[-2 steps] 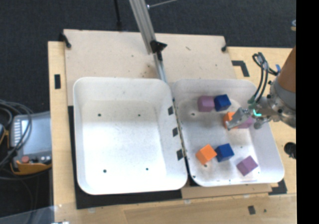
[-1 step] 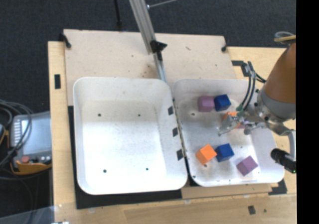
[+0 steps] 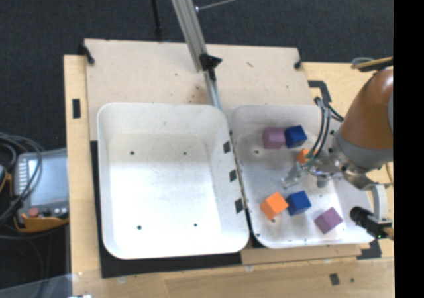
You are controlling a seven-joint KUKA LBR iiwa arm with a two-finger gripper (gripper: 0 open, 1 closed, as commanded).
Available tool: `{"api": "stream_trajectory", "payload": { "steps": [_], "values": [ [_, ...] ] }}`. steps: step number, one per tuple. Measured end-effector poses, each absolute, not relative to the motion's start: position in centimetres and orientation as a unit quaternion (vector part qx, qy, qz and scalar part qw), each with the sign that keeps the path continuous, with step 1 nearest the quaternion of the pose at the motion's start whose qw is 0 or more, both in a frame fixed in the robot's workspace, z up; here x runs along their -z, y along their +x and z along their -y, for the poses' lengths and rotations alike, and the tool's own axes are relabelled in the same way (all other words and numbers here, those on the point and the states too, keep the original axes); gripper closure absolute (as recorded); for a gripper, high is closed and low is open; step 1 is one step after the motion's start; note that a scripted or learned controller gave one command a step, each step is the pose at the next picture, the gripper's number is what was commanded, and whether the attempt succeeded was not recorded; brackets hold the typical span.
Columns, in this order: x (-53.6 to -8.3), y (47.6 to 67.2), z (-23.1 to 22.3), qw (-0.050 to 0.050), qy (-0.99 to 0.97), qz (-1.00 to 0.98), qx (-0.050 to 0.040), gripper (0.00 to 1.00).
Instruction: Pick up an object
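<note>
Now hovering, gripper (image 3: 295,176) spread open, over the near blue cube (image 3: 299,201): probably light, rigid; pinching opposite flat faces.

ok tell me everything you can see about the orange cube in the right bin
The orange cube is a small block with flat faces and crisp edges, matte like foam or painted wood. It sits on the floor of the right bin, in the lower left part, turned so its edges run at a slant to the bin walls. Its top face is lighter than its shaded side. A blue cube lies right beside it, close enough that they may touch. The gripper is above and clear of it.
</note>
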State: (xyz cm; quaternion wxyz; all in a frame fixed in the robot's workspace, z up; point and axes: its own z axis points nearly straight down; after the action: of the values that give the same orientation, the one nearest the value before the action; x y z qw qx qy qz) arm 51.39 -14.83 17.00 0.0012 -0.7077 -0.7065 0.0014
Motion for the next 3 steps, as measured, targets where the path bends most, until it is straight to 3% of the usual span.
{"api": "stream_trajectory", "payload": {
  "steps": [1,2,3],
  "values": [
    [-12.3,51.0,14.3,-0.004,-0.707,0.707,0.0051,0.0],
    [-13.5,51.2,14.6,-0.007,-0.71,0.704,0.0061,1.0],
    [-19.4,51.1,14.1,-0.002,-0.706,0.708,0.0007,1.0]
  ]
}}
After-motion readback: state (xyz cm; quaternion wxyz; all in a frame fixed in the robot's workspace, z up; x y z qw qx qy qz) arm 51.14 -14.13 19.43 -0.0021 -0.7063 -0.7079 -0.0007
